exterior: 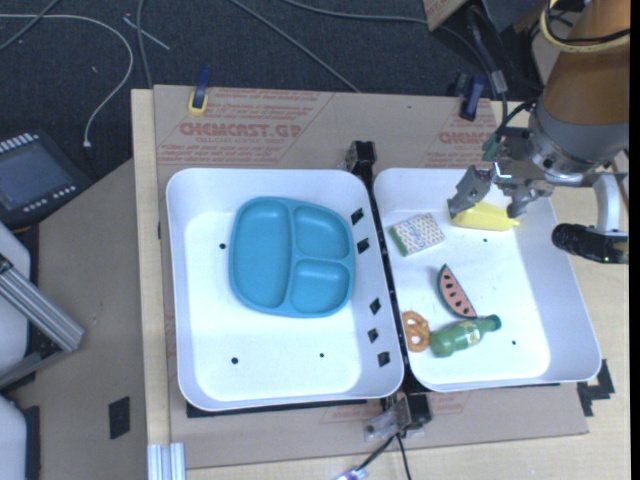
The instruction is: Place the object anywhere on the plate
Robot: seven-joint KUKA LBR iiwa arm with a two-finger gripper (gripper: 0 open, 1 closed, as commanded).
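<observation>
Over the right bin (560,298), gripper (492,196) astride yellow wedge (484,218)

Arm in from right; gripper (492,204) low, pointing down, fingers apart

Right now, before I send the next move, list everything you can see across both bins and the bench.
plate: 1, blue, three compartments, in the left bin.
left bin: 1, white, shallow.
right bin: 1, white, shallow.
yellow piece: 1, yellow, top of right bin, just below the hand.
patterned packet: 1, green-white, upper left of right bin.
watermelon slice: 1, red with green rind, middle of right bin.
pretzel: 1, orange-brown, lower left of right bin.
bottle: 1, green, lying beside the pretzel.
clamps: 2, blue, back edge of bench.
hand: 1, grey, over the yellow piece.
</observation>
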